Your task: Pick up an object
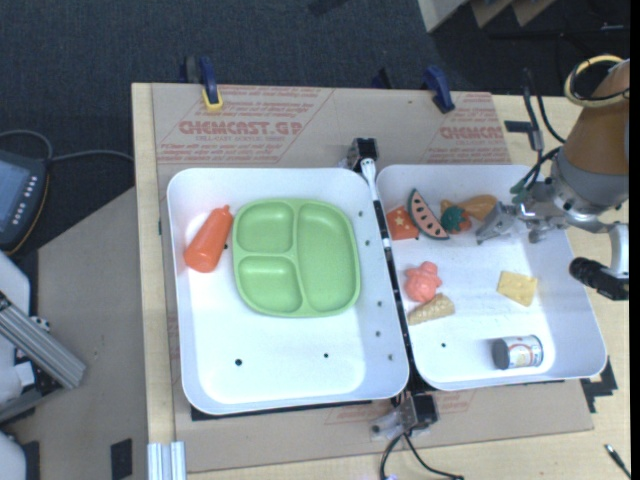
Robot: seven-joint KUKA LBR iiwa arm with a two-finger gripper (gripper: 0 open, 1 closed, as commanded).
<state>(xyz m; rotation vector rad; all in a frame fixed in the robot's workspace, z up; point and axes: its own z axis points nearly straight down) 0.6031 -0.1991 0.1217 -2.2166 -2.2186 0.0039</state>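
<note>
Here, the surface [150, 268] carries two white bins side by side. The left bin [300, 368] holds a green divided plate [297, 256] in its middle and an orange bottle [208, 239] by its left wall. The right bin [470, 358] holds the smaller pieces: a can [517, 352] lying near its front right corner, a watermelon slice [429, 215], a red-orange block [401, 224] and a green and orange vegetable piece [466, 211] along its far edge, a yellow cheese wedge [518, 287] toward its right side, and a pink piece [421, 281] with a tan cone [431, 310] by its left wall. The grey arm [597, 148] reaches over the right bin's far right corner. Its gripper [518, 218] hangs there with fingers spread and nothing between them, just right of the vegetable piece and above the cheese wedge, apart from it.
</note>
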